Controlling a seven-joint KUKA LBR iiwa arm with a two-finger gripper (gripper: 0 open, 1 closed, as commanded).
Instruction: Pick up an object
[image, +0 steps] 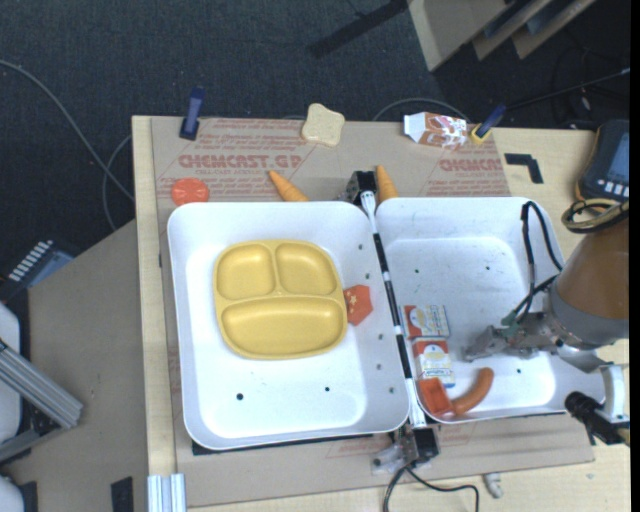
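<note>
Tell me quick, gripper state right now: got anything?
Gripper: low in the right bin, just above the hot dog; nothing seen between its fingers, and open or shut cannot be told.

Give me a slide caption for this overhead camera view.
Gripper hovers in the right bin near a sausage and cartons; yellow divided plate sits in the left bin.

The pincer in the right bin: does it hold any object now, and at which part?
Nothing is held. The pincer hangs above the right bin, beside the small carton and above the sausage, with no object between its tips.
</note>
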